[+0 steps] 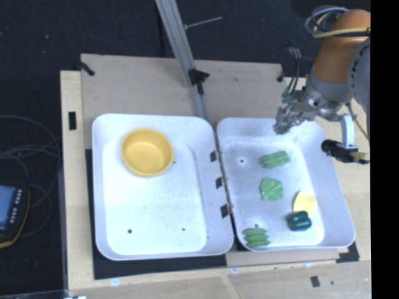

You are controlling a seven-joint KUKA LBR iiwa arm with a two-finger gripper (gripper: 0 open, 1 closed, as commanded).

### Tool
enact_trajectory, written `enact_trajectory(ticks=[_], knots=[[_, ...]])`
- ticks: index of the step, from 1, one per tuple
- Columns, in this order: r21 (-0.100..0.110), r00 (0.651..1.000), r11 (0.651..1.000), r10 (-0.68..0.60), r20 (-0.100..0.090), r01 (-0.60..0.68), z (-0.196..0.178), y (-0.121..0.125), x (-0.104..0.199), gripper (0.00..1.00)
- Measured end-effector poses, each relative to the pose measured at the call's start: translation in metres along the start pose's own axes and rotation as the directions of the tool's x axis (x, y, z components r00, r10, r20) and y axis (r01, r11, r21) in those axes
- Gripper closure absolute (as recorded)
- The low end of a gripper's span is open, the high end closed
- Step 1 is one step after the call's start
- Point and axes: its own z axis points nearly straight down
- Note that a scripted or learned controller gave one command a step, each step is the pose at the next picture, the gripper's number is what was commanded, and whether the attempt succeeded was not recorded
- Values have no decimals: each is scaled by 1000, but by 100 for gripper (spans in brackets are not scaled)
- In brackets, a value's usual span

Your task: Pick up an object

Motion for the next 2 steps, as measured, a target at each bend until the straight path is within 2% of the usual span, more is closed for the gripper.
enact_trajectory(ticks=[1, 2], knots=[[2, 1000, 1000, 0, -1, 0, -28, 1, -1, 100], [5, 1000, 1000, -4, -2, 4, -20, -3, 50, 100]])
